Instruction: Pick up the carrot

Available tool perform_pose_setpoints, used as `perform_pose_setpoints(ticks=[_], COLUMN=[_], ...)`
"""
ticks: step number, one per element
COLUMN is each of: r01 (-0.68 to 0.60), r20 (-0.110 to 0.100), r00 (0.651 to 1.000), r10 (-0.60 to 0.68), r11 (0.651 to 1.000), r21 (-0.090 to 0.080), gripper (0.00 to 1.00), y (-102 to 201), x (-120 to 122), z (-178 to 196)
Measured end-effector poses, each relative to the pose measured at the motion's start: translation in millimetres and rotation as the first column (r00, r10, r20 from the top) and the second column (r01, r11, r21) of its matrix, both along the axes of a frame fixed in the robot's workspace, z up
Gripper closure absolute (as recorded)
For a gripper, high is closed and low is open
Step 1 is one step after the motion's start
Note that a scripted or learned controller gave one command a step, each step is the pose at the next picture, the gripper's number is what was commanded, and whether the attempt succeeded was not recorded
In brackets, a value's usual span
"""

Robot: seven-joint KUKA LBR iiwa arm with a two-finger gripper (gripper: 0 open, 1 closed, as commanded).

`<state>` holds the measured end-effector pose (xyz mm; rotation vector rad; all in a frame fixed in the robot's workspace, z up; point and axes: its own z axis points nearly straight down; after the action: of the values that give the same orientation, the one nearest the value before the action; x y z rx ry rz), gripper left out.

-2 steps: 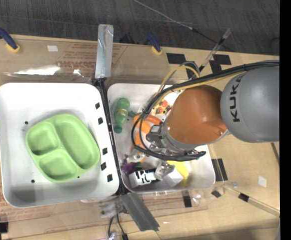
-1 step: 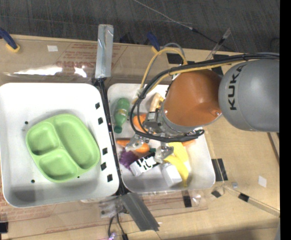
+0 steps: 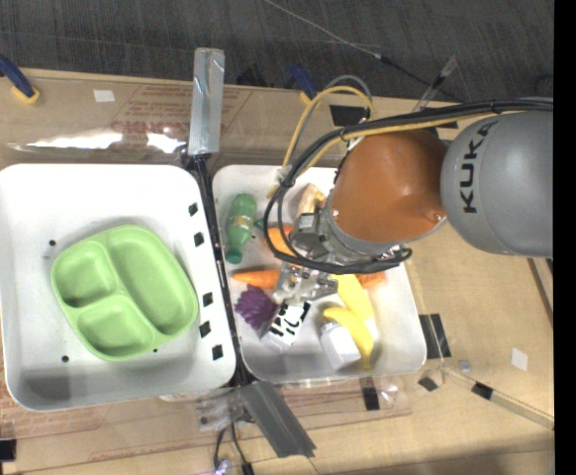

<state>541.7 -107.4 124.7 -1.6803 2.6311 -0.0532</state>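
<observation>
Carrot (image 3: 255,278) lies in the right bin (image 3: 407,354), at nine o'clock from the gripper (image 3: 301,287) poised just beside it. Nothing lifted yet; descent, grasp and lift remain.

The grey arm (image 3: 496,181) reads "KUK", seemingly cut off.
</observation>
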Motion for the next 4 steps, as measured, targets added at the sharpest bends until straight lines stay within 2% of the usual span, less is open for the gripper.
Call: perform_pose_setpoints(ticks=[1, 2, 3, 4], r01=[0.06, -0.158, -0.579, -0.712], r20=[-0.029, -0.026, -0.039, -0.037], r00=[0.998, 0.987, 0.814, 0.701], r10=[-0.059, 0.158, 0.58, 0.713], r11=[0.998, 0.987, 0.815, 0.702], r21=[0.019, 0.014, 0.024, 0.029], gripper=[1.0, 1.0, 1.0, 1.0], y=[49.7, 49.5, -12.8, 2.7], x=[-55.1, -50.6, -65.8, 21.7], z=[69.5, 215.1, 116.9, 7.5])
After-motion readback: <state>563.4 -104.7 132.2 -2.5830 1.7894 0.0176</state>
